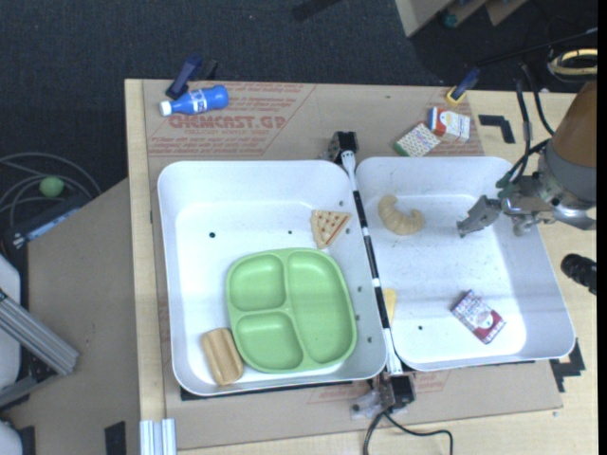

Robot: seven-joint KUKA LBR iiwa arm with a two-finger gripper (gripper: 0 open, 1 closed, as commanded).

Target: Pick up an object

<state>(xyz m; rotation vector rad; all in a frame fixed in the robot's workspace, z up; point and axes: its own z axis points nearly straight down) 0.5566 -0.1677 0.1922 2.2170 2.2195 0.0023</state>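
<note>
1. Two white bins sit side by side on the desk [142, 254], and we see the arm [574, 150] coming in over the right bin's [531, 282] right rim.
2. We find the pincer [471, 222] above the right bin's far half, out toward its right side, its grey tip pointing left. Whether its fingers stand apart or together we cannot tell, and nothing shows between them.
3. We spot a croissant [402, 214] in that bin's far left part, lying on the floor near the pincer tip but apart from it.
4. We see a small red and white packet [477, 316] tilted near the same bin's near right corner, well apart from the pincer.
5. We move to the left bin [180, 207], where a green divided plate [288, 308] fills the near middle.
6. We note a tan waffle wedge [329, 226] just beyond the plate's far right corner, close to the bin's right wall.
7. We see a tan bread stick [222, 355] just beside the plate's near left corner.
8. We catch a blue and white bottle [195, 100] lying at the desk's far left corner, and a little carton [433, 132] beyond the right bin's far rim.
</note>
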